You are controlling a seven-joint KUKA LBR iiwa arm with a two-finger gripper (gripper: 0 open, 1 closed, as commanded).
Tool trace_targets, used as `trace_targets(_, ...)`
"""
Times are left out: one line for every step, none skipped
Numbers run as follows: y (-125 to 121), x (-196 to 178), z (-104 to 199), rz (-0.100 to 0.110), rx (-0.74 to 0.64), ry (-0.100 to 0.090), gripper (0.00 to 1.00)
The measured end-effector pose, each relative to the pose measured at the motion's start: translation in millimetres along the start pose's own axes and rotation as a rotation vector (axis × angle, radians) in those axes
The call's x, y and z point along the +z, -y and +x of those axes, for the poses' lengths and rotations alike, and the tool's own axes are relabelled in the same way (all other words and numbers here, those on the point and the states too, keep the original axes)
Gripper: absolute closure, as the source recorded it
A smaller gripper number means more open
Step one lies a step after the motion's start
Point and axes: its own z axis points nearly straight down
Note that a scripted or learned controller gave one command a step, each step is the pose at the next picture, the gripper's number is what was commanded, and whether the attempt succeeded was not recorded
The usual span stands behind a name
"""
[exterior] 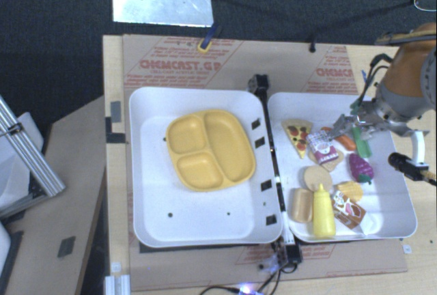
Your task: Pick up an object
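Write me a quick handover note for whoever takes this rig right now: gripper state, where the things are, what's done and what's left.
Gripper: low over the upper part of the right white bin, by the orange carrot-shaped toy and green toy piece. Whether it is open or shut can't be told, and nothing is seen in its grasp.
Right bin: pizza-slice toy, purple eggplant toy, yellow mustard bottle and other small toy foods.
Left white bin: yellow three-compartment plate.
Done: arm is down at the pile.
Left: grasp one object and lift it; no pick is confirmed.
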Motion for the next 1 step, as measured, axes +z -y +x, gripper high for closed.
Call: trace_targets(-5.1,21.1,-1.0,-0.016,-0.001,0.004,0.0)
